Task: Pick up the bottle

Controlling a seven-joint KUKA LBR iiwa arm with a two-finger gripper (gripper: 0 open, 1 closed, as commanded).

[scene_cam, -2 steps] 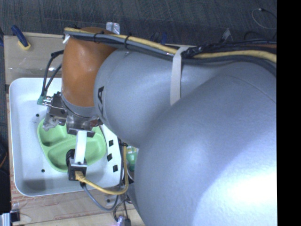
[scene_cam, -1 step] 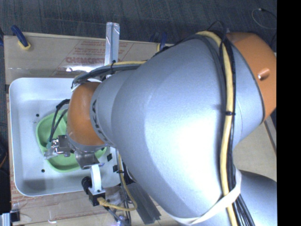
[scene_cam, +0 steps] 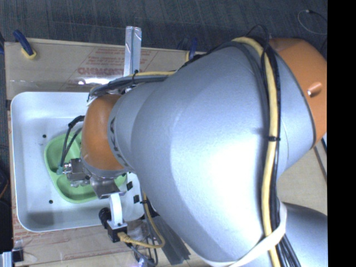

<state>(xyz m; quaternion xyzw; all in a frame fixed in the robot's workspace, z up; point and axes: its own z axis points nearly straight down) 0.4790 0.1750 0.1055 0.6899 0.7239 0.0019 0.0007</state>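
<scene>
A light green rounded object [scene_cam: 55, 159], which may be the bottle, lies in the left white bin [scene_cam: 25, 121] near its middle. Its right part is hidden under the arm. My gripper [scene_cam: 78, 174] hangs below the orange wrist band [scene_cam: 97, 138], directly over the green object's right side and low in the bin. Black cables run down from the wrist across the green object. I cannot tell whether the gripper touches it.
The big grey arm [scene_cam: 222, 149] covers the right half of the view, including the right bin. A cardboard sheet [scene_cam: 100, 63] lies behind the left bin, with a blue clamp [scene_cam: 25, 44] and an upright metal strip [scene_cam: 132, 49].
</scene>
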